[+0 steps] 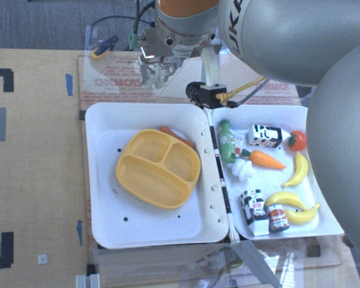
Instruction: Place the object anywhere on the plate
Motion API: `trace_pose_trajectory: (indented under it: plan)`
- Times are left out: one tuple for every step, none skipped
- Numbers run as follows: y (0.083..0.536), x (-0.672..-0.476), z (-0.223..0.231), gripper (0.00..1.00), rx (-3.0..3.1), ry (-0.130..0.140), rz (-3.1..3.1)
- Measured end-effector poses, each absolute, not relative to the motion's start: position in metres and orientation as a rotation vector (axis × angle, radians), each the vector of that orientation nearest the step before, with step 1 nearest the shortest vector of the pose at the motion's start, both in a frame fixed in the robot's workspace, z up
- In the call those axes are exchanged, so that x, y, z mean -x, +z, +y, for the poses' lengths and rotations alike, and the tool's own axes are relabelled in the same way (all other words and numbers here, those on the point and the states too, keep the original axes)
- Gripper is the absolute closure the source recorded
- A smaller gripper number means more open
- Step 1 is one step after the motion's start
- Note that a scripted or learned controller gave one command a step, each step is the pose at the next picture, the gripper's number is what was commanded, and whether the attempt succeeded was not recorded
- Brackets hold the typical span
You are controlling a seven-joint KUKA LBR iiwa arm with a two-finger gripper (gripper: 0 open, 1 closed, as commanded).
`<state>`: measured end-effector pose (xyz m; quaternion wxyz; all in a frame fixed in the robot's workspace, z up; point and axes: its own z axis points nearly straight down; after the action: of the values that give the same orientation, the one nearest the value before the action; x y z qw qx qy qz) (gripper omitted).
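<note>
A: Down on the bench, the yellow plate [158,185] sits tilted in the left bin [102,161], three compartments facing up.

B: And the gripper [155,75] hangs well beyond the plate's far edge, past the bin wall, under the orange band of the arm [288,29]. Open or closed? From this angle I cannot tell, and nothing shows in its grasp.

A: So where's the object? An orange-red piece [175,134] pokes out from behind the plate's far right rim, touching it, mostly hidden.

B: Everything else lies right of the plate in the right bin [324,221]: a green bottle [227,141] nearest the plate, then a carrot [267,159], a cow-print carton [264,136] and a tomato [297,140] further out.

A: Two bananas [299,170] curl farthest from the plate, with a small can [278,218] toward the near side.
</note>
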<state>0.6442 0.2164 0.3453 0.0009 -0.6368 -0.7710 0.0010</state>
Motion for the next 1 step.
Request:
trace_pose_trajectory:
  plan:
    - [0.3777,-0.6635,0.2078,1.0,2.098,-0.004,-2.342]
